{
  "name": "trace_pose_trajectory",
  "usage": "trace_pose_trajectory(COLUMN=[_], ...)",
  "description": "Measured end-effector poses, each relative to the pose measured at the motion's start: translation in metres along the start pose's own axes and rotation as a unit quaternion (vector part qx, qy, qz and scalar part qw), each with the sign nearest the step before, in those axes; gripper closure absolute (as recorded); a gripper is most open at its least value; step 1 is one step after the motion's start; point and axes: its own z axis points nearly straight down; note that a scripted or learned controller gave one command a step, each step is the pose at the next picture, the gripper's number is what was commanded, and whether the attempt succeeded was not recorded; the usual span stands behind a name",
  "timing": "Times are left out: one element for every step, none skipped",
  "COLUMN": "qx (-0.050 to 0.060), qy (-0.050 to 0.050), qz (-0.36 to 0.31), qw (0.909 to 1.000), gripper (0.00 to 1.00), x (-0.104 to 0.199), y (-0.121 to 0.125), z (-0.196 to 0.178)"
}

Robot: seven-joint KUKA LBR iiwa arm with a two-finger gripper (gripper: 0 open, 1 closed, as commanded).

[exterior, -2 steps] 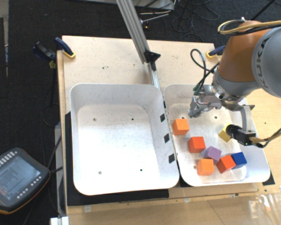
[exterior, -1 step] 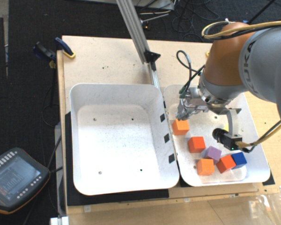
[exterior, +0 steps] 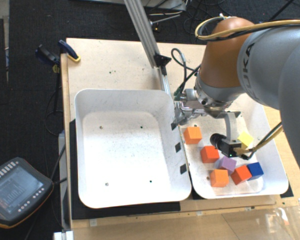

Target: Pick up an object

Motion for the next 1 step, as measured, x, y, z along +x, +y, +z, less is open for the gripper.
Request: trace_pose_trajectory(qx=[0.000], qy=[0.000], qz=[0.000], qw=[1.0000], gripper=[1.00], x=[0.0471], y=[0.0007], z=[-0.0019])
